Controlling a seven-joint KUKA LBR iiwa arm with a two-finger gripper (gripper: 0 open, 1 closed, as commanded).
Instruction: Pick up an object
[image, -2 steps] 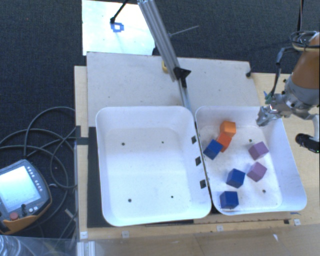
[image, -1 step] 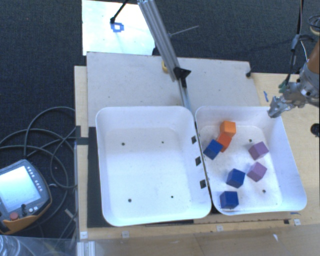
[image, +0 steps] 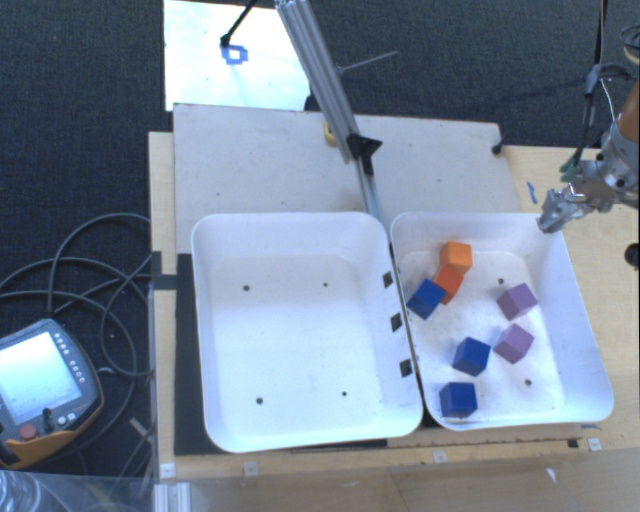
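Observation:
The right bin (image: 585, 340) holds several small cubes. An orange cube (image: 457, 255) leans on a second orange cube (image: 449, 283), with a blue cube (image: 426, 298) touching that one on the left. Two more blue cubes (image: 471, 355) (image: 458, 399) sit toward the front. Two purple cubes (image: 517, 300) (image: 513, 342) lie at the right. My gripper (image: 554, 217) hangs over the bin's far right corner, apart from all the cubes and with nothing seen in it.
The left bin (image: 205, 300) stands beside the right one, with a row of black clips (image: 396, 322) along the shared wall. A slanted metal rod (image: 325, 80) crosses the back board. A teach pendant (image: 40, 390) and cables lie off the bench at left.

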